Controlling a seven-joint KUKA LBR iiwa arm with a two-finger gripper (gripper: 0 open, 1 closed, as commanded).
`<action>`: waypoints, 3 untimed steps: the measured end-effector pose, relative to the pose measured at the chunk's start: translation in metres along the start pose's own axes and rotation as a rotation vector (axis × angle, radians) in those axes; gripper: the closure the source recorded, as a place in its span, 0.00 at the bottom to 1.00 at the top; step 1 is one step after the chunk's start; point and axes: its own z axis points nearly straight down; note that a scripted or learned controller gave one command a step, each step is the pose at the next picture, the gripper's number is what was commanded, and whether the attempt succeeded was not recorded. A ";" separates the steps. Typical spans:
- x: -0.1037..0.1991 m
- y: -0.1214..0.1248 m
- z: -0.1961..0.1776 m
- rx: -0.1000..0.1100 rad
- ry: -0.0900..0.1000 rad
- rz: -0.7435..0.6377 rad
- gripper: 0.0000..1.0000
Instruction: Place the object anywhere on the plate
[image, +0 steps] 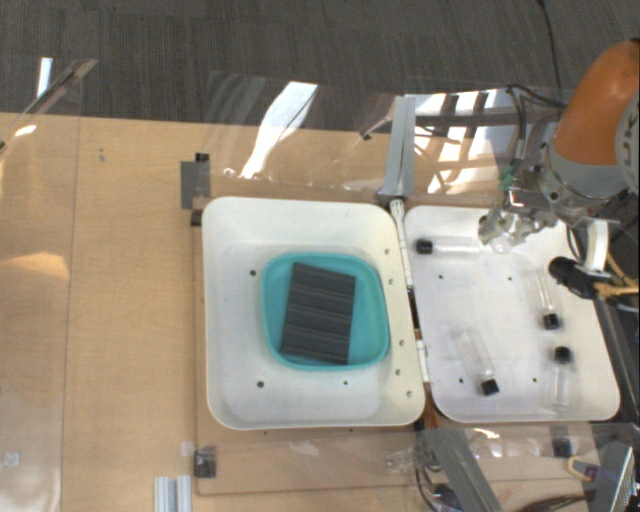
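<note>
Two white bins sit side by side on the wooden counter (110, 330); I read the left bin (230, 390) as the bigger footprint, the right bin (600, 385) just beside it, their inner edges nearly touching; a clear sheet covers the counter's left part and throws glare near the top.

The arm (600, 110) comes in at upper right, orange band visible above the grey wrist; it sits over the right bin's far corner.

In the left bin a teal plate (372, 320) lies roughly in the middle; the object, a dark grey ribbed block (318, 312), rests flat on the plate, slightly tilted, fully inside the plate's rim; nothing touches it.

The claw (503, 228) hangs over the far part of the right bin, well apart from the plate and the block; it looks pale and blurred against the white bin; I cannot tell from here whether it is apart or together; I see nothing in it.

Small stuff in the right bin: several clear tubes with black caps, lying scattered; one (476, 368) near the front centre, one (546, 302) right of centre, one (562, 372) toward the front right; a lone black cap (424, 245) near the bin's far-left corner; all of them apart from one another.
</note>
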 end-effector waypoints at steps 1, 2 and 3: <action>0.066 -0.036 0.028 0.003 0.003 -0.238 1.00; 0.103 -0.062 0.024 -0.004 -0.016 -0.397 1.00; 0.142 -0.075 0.023 -0.001 0.003 -0.465 1.00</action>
